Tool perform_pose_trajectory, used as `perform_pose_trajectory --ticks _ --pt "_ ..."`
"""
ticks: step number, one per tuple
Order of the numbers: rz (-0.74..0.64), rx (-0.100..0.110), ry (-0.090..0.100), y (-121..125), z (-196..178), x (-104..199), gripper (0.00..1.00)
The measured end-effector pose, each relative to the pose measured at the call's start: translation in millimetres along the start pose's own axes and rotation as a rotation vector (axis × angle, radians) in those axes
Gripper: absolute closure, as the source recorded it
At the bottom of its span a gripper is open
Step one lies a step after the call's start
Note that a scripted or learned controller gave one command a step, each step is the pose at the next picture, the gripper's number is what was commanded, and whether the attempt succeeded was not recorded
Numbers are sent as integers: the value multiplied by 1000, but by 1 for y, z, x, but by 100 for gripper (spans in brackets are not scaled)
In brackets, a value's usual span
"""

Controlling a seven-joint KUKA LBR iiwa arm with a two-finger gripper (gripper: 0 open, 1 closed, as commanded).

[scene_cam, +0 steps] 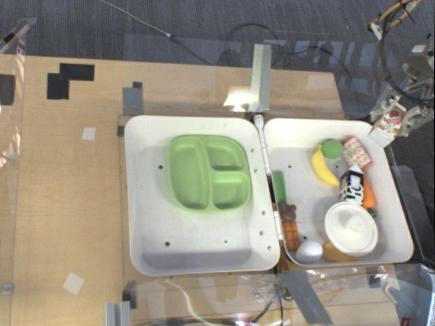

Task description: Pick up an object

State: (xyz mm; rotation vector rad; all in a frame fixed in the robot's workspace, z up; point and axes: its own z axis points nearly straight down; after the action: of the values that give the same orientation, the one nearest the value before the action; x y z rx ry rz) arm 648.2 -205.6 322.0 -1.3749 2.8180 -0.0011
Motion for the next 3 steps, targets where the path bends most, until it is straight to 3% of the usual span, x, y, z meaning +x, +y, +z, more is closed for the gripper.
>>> perform_pose_trajectory --ticks 3 --pt "5 -1 -16 -2 -25 -8 100"
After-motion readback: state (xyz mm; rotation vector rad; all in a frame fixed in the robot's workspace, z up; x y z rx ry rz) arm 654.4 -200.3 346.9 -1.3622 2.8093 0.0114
